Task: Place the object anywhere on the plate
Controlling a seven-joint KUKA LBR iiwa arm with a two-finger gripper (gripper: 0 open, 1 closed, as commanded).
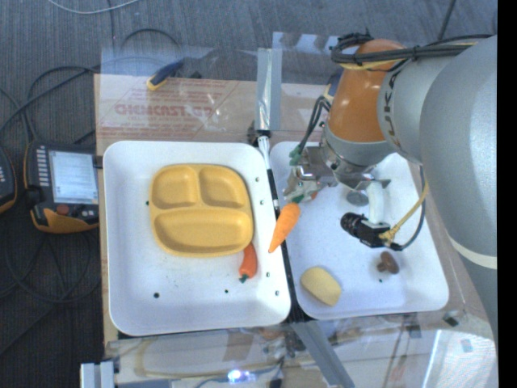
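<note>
Right now the arm point(452, 120) reaches in from the right, with its orange band point(363, 107) over the back of the right bin point(420, 297). The jaws hang at that bin's left side, close to the wall it shares with the left bin point(129, 297). The wrist hides them from above, so I cannot tell whether they are wide or narrow.

Just below them is the carrot point(283, 226), tilted, with its green top toward the jaws and its tip pointing down and to the left. It crosses the two walls where the bins meet. Whether the jaws touch it I cannot tell.

The yellow plate point(202, 208), which has three compartments, sits in the middle of the left bin. The carrot is just beside its right edge and not on it.

A smaller orange-red piece point(248, 262) lies in the left bin at the plate's lower right corner. In the right bin, a pale yellow lump point(321, 286) rests near the front, and a small brown thing point(388, 263) lies apart from it to the right.
</note>
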